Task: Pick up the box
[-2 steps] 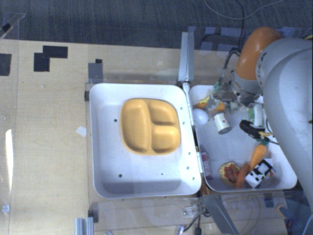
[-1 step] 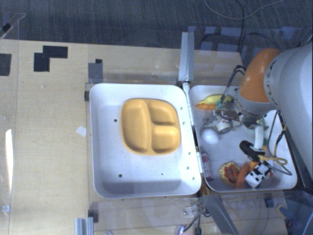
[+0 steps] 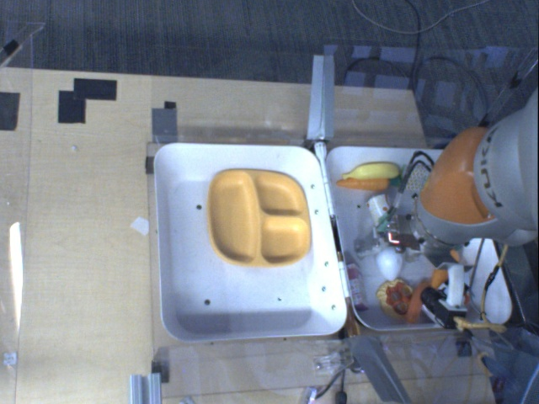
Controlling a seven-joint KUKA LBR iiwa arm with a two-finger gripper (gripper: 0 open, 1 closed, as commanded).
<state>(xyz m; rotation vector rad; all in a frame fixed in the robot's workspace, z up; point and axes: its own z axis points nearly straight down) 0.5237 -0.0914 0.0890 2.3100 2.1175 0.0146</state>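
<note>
Reaching in from the right over the right bin, the grey arm with its orange band. Low among the clutter there, the tool, a dark mechanism with small red and green spots; impossible to tell whether spread or pressed together, and nothing clearly seen pinched in it. Just beside the tool on its left, a small white tilted object, possibly the box, though too small and blurred to be certain; contact with the tool not discernible. At the far end of the right bin, a yellow banana with an orange carrot-like piece just beneath it. Below the tool, a white rounded item, and nearer the front wall a red and yellow toy food beside an orange piece. In the left bin, a yellow divided tray with three compartments, lying flat near the middle. On the wooden desk, black squares of tape toward the far left. No brand, label or readable writing on anything.
</note>
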